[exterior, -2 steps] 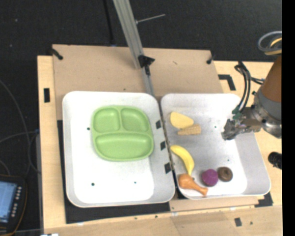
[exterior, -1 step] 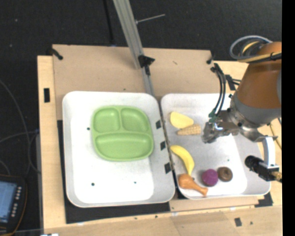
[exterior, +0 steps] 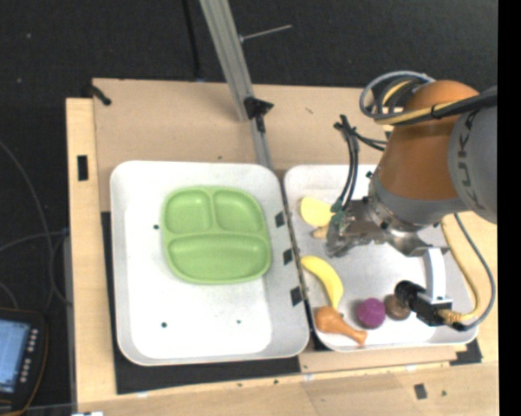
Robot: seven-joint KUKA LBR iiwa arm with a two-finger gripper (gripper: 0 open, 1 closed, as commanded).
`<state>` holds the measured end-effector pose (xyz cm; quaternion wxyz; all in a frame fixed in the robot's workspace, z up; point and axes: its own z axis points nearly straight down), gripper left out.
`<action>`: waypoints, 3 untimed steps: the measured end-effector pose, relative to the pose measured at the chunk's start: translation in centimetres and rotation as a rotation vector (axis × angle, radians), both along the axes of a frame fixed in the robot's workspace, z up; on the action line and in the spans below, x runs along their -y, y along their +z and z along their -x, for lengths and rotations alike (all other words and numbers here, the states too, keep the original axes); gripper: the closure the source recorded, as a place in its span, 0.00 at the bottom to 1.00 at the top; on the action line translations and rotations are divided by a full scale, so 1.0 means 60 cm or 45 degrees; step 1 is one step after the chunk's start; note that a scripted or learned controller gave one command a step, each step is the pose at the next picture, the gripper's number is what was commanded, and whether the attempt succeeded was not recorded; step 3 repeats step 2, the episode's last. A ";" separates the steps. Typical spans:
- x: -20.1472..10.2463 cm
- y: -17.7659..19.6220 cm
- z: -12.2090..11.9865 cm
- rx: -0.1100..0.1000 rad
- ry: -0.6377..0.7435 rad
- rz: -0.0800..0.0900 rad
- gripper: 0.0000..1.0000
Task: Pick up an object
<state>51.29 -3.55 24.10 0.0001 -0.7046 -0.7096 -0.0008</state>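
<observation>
arm: the grey kuka arm with its orange band reached in from the right and hung over the right bin [exterior: 325,177], its wrist covering much of the bin's middle.
gripper: the gripper [exterior: 340,237] sat low over the bin's left part, between the pale yellow piece and the banana; whether it was spread or pressed together could not be told, since the dark hardware blurred together there, and nothing was seen pinched in it.
candidates: a banana [exterior: 324,278] lay just below the gripper, slanting toward the bin's lower left; a pale yellow lemon-like piece [exterior: 313,210] lay just above it by the bin's left wall; an orange pear-shaped toy [exterior: 339,324] sat at the lower rim; a purple round fruit [exterior: 371,312] lay just right of that; a dark brown object [exterior: 402,300] sat beside the purple one, too small to name.
left bin: the left bin [exterior: 134,267] held a green divided plate [exterior: 217,235], well apart from the gripper.
step in hand: judged to be the descent onto something in the right bin, most likely the banana or the yellow piece.
doing it well: centre over one item alone, close across the banana's narrow width rather than its length, and keep off the bin wall.
risk: the banana's curved skin could slip out; the near wall could block one side.
</observation>
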 end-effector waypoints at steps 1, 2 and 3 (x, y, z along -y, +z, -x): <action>-0.098 -0.002 -0.009 0.001 0.002 -0.001 1.00; -0.188 0.011 -0.011 0.000 0.002 -0.001 1.00; -0.188 0.011 -0.011 0.000 0.002 -0.001 1.00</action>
